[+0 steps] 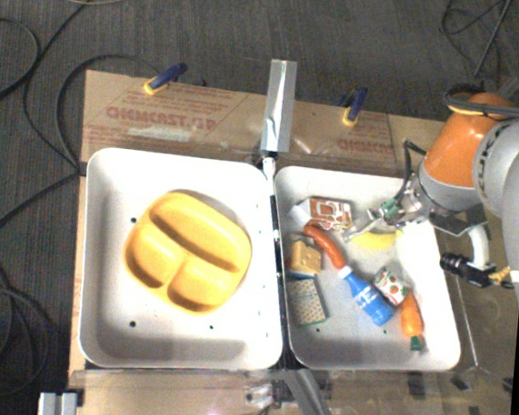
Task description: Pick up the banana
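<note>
Overhead camera slants down on bins (102, 232)

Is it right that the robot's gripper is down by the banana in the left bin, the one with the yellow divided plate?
Not quite. The camera view shows the banana in the right bin, and the gripper is down beside it there. The yellow divided plate sits in the left bin.

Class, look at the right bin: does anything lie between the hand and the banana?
Nothing visible does. The hand is right at the upper edge of the banana. The sausage lies to the banana's left, off that path.
</note>
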### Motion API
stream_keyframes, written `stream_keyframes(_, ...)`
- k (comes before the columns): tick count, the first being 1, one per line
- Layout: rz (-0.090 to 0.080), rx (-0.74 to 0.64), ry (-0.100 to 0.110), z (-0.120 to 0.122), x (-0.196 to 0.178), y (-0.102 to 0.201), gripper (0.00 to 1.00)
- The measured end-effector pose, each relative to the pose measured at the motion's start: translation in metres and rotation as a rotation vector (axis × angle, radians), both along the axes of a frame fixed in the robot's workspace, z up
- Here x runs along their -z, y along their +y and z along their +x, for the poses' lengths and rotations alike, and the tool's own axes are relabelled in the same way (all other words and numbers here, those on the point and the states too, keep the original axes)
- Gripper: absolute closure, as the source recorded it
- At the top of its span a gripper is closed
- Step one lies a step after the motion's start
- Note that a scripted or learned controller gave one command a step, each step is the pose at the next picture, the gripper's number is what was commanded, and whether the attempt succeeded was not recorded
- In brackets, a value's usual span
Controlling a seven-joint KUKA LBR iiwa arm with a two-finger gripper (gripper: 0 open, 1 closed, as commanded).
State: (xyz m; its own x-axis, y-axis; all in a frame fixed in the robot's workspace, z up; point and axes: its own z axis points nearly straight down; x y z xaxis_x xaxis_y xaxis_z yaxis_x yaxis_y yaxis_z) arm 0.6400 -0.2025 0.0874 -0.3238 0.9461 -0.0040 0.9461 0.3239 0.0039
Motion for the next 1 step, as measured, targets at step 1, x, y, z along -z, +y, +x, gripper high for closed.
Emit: stream_keyframes(1,0.005,-0.081,-0.005,-0.0178,-0.0014,-0.0122,0.00)
